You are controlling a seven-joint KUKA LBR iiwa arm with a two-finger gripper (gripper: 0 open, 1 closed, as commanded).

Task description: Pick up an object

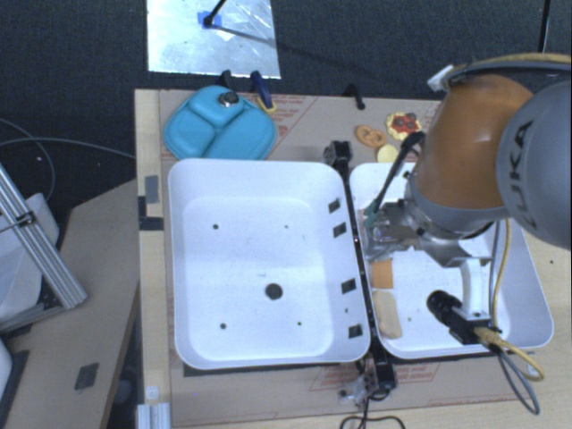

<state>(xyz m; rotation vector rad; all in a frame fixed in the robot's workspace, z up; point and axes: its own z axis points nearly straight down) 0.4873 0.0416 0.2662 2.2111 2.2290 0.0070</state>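
Gripper (382,231) state can't tell, arm's bulk hides it; sits low at right bin (536,315) left wall, just above orange block (382,274), probably lining up a grab.

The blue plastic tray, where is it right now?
The blue plastic tray lies on the bench behind the left bin, touching its far rim near the left corner, outside both bins.

The gripper (382,231) hangs over the right bin (527,324), close to its left wall. Just below it in the view lie a flat block (382,274) and then a longer piece (387,315). The left bin (259,266) lies to the gripper's left. A divided tray (220,125) sits behind that bin.
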